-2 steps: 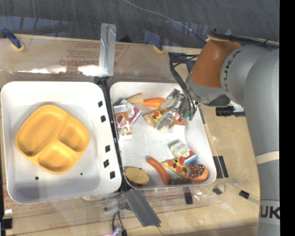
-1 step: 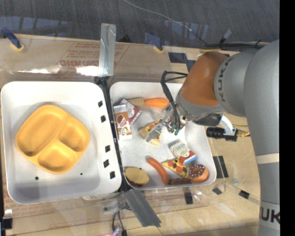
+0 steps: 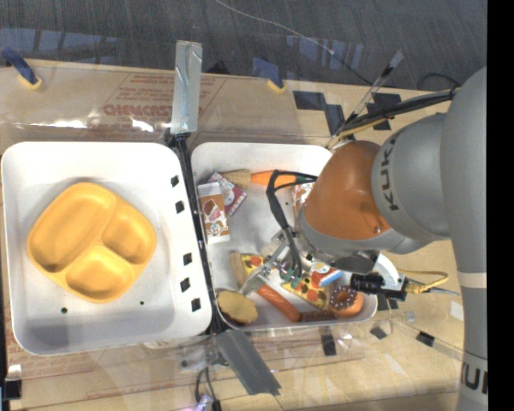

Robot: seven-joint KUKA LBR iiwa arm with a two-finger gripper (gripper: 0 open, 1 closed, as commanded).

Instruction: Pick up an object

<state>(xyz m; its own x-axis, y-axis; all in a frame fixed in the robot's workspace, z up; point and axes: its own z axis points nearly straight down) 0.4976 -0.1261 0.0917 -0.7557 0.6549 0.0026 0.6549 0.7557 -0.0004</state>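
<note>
The surface [image 3: 86, 84] is pale wood sheeted in clear plastic with faint red print, and beyond its far edge lies dark grey carpet [image 3: 240, 7] crossed by a thin pale cable. Blue tape tabs and a strip of grey tape [image 3: 186, 88] hold the sheet and bins in place; more grey tape sits at the near edge between the bins.

The grey arm [image 3: 428, 178] with its orange band [image 3: 347, 199] bends over the right bin [image 3: 257, 154], and the claw [image 3: 284, 259] hangs low in that bin's near half — whether it is wide or narrow, I cannot tell, since the wrist hides much of it.

Just under and beside the claw lies a heap of colourful toy food [image 3: 313, 285]. An orange carrot-like piece [image 3: 278, 302] lies close on the claw's near side, and a round tan biscuit [image 3: 237, 306] sits a little farther toward the bin's near-left corner. A small printed carton [image 3: 214, 212] lies on the claw's far-left side.

Well to the claw's left, the left bin [image 3: 34, 165] holds a yellow divided tray [image 3: 90, 242].
</note>
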